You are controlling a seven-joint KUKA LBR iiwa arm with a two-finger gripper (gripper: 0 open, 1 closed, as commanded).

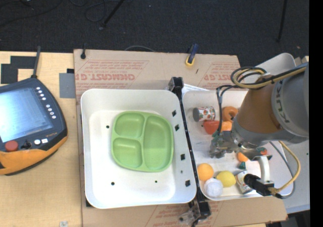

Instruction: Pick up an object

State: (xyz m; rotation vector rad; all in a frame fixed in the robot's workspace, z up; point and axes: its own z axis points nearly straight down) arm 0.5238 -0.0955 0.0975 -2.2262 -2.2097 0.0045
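White plastic bins, 2, shallow, set side by side on a sheet of printed cardboard (126, 72) laid over the bench (45, 185).

Entry 1: left bin (101, 188). Contents: 1 green plate (142, 141) with 3 compartments, lying flat near the middle of the bin floor.

Entry 2: right bin (198, 145). Contents: the small loose things open to picking, all resting on the bin floor.
- 1 small can (204, 114), silver with a red label, on its side near the far left corner.
- 1 round orange thing (229, 113), just right of the can, partly hidden by the arm.
- 1 red piece (211, 126), in front of the can.
- 1 orange ball (205, 171), near the front left corner.
- 1 yellow ball (226, 178), just right of the orange ball.
- 1 white ball (213, 187), against the front wall, tucked between those 2.
- 1 small orange piece (243, 157), partly covered by the arm.

Entry 3: arm (262, 110), grey with an orange band, reaching in from the right over the right bin. Its gripper (221, 146) sits low over the middle of that bin, between the red piece and the 3 balls. Whether it is spread, closed or pinching anything cannot be told from this angle.

Entry 4: 1 handheld control screen (28, 115) with an orange underside, on the bench well left of the bins.

Entry 5: 1 blue and yellow clamp (191, 55) at the far edge of the cardboard.
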